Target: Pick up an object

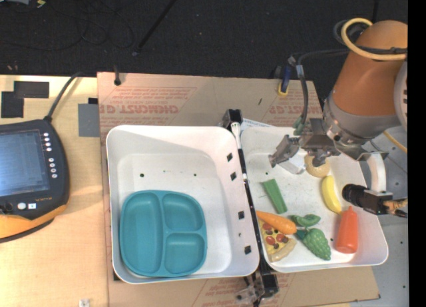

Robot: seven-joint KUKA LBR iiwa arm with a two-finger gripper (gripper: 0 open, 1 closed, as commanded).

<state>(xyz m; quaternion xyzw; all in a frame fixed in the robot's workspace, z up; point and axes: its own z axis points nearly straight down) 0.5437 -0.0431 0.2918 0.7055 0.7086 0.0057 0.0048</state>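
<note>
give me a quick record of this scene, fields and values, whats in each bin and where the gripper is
left bin: teal divided plate, lying flat toward the near side
right bin: green block, banana, carrot, pizza slice, green leafy vegetable, red-orange bottle
gripper: over the far part of the right bin, above the green block
held object: none seen between the fingers
arm: enters from the right, orange band above the wrist
off the bins: handheld control pad at left
</note>
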